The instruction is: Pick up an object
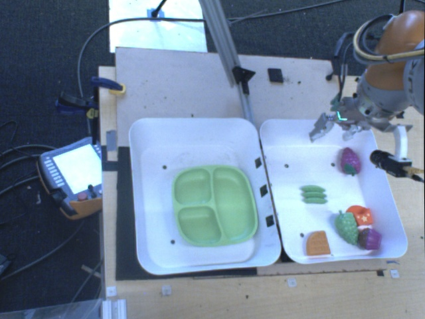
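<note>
My gripper (pixel 334 129) hangs over the far edge of the right bin (pixel 292 145), fingers spread open with nothing between them. Toy foods lie in that bin. A purple plum-like piece (pixel 350 160) sits just below and right of the gripper. Green pea pods (pixel 313 193) rest in the middle. At the near right corner are a green bunch of grapes (pixel 346 226), a red tomato (pixel 360 214) and a purple piece (pixel 370 238). An orange slice of bread (pixel 318 243) lies near the front wall.
The left bin (pixel 153 145) holds a green divided plate (pixel 214 205). A tilted metal pole (pixel 222 38) crosses the board behind the bins. A teach pendant (pixel 72 176) lies on the floor at left.
</note>
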`<state>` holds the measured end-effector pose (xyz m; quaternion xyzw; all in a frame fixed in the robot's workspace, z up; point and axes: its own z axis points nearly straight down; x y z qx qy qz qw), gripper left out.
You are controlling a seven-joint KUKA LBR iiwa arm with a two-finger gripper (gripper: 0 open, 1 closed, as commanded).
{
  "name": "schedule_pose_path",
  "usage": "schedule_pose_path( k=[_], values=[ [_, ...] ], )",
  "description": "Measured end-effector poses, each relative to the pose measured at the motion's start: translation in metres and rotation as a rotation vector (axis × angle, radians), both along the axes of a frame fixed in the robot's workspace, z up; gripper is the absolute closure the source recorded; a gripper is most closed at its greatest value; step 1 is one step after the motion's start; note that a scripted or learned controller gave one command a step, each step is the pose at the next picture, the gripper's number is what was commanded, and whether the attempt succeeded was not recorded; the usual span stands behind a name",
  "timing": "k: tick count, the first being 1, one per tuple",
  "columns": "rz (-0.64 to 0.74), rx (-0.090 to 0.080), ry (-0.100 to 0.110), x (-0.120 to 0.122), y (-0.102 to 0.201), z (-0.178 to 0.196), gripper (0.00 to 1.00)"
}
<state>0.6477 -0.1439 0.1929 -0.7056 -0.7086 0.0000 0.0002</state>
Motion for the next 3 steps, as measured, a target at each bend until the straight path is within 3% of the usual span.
schedule_pose_path(
  k=[1, 3],
  values=[
    [0.000, 0.000, -0.002, 0.001, 0.000, 0.001, 0.00],
    [0.000, -0.001, 0.000, 0.001, 0.000, -0.081, 0.00]
  ],
)
